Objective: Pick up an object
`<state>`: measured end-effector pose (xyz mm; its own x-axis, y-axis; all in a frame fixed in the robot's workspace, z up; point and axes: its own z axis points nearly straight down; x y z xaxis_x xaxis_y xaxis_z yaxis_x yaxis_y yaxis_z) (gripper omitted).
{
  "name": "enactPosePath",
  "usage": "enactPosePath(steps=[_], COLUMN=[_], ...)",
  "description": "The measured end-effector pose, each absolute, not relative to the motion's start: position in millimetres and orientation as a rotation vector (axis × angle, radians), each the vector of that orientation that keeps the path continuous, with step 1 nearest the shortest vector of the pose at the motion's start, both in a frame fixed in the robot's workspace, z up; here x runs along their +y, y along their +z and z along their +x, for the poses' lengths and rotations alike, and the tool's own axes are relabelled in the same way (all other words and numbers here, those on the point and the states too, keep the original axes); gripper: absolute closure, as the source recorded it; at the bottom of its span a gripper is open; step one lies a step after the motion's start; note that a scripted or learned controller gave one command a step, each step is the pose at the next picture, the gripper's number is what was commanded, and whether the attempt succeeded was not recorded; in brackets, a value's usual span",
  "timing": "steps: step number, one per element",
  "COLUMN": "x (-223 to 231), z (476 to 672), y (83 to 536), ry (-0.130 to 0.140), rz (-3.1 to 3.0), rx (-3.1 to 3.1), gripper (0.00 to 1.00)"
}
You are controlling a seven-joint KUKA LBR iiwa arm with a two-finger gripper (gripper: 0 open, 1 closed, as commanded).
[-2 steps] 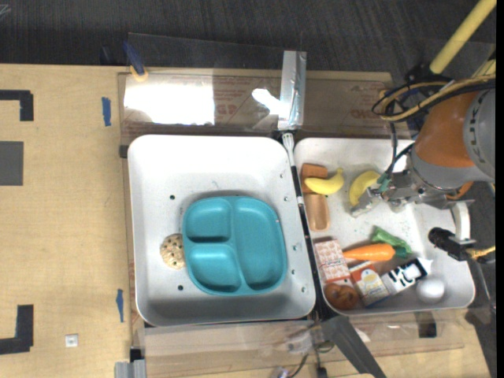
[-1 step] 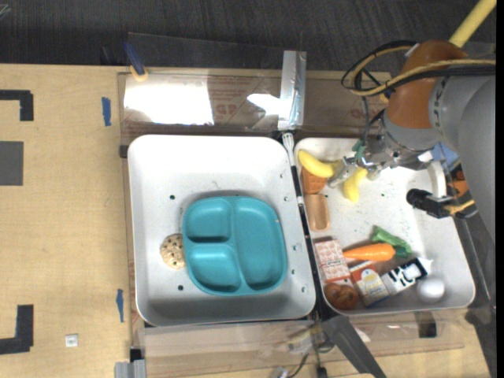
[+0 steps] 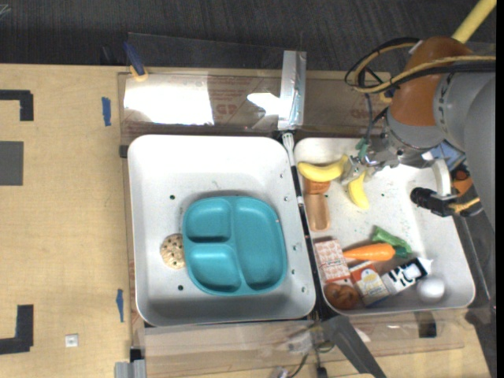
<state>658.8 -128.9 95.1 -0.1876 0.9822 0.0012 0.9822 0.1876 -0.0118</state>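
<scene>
Two white bins sit side by side on the desk [image 3: 55, 235]. The left bin [image 3: 150, 164] has a blue plate [image 3: 233, 244] in it, with three sections. A round cookie [image 3: 172, 251] lies just beside the plate, touching its left edge. The right bin [image 3: 461, 282] holds a lot of small things. A yellow banana [image 3: 320, 170] lies near the top left corner of this bin. A second, smaller yellow banana [image 3: 358, 192] lies just to the right of it and points down. A brown stick-shaped thing [image 3: 316, 210] lies right under the first banana, along the wall between the bins. Lower down there is an orange carrot [image 3: 368, 252] with green leaves [image 3: 391, 240] next to it. Under the carrot are a small food packet [image 3: 330, 260], a brown round thing [image 3: 342, 294], a little box [image 3: 372, 284] and a black and white thing [image 3: 408, 274]. A white ball [image 3: 431, 290] rests in the bottom right corner. The grey arm [image 3: 465, 109] comes in from the right, with an orange band [image 3: 417, 93] near its end. The end effector [image 3: 370, 157] is low in the right bin, right above the small banana and close to the first one. It is too small and blurry to tell if it is open or closed, or if it holds anything.
</scene>
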Motion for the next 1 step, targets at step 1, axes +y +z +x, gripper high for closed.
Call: enactPosePath(steps=[1], x=[-18.8], z=[630.2], y=[189.5], ry=[-0.014], rz=[-2.094], rx=[-2.348], gripper=[1.0])
